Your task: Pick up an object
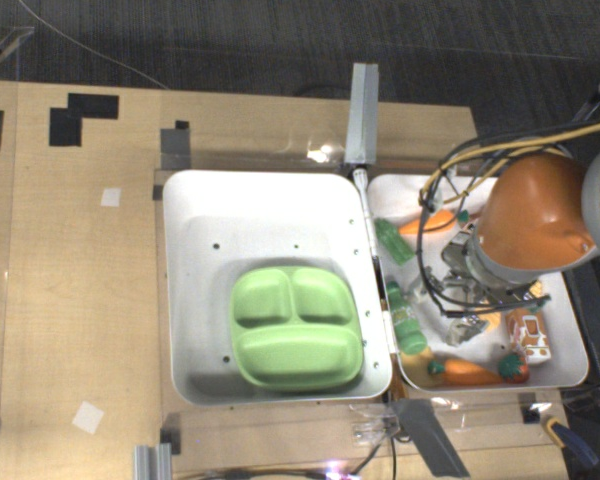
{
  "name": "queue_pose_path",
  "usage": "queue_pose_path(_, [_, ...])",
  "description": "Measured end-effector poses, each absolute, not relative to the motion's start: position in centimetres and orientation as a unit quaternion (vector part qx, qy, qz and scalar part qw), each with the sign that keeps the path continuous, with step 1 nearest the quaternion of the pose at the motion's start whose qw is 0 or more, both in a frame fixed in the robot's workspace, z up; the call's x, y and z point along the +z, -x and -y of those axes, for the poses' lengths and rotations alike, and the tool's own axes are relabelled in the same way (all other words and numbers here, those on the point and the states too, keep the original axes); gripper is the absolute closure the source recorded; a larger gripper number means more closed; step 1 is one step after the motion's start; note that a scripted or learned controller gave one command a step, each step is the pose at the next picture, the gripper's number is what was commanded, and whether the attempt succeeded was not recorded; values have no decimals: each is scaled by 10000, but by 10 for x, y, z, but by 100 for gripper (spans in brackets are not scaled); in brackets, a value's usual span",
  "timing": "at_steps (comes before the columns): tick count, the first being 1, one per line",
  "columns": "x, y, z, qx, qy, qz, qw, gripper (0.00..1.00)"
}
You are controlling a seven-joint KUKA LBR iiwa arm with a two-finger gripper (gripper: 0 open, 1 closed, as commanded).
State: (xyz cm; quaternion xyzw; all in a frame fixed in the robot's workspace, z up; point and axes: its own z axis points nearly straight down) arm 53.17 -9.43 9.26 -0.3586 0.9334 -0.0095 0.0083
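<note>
The arm, with its orange band [536, 213], hangs over the right bin [578, 360], and the gripper [467, 320] reaches down into the middle of that bin among cables. Around it lie small toy foods: an orange carrot [470, 372] at the front edge, a green bottle [408, 330] to the left, a green piece [392, 240] near the bin's left wall, an orange piece [435, 222] at the back, and a red and white packet [531, 336] to the right. The arm hides whatever sits straight under the wrist.
The left bin [195, 213] holds a green divided tray [296, 326] in its front half. A grey metal post [361, 114] stands behind the gap between the bins. The wooden bench [70, 298] stretches off to the left.
</note>
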Motion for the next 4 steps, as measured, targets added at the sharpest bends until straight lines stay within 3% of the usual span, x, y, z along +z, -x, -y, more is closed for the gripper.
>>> queue_pose_path(1, [93,-502,100,-77,3618,-9321,158,0])
queue_pose_path(2, [106,-505,98,-89,3649,-9308,202,100])
queue_pose_path(3, [199,-513,106,-33,4749,-8800,58,100])
queue_pose_path(4, [215,-545,136,-24,5527,-8334,42,100])
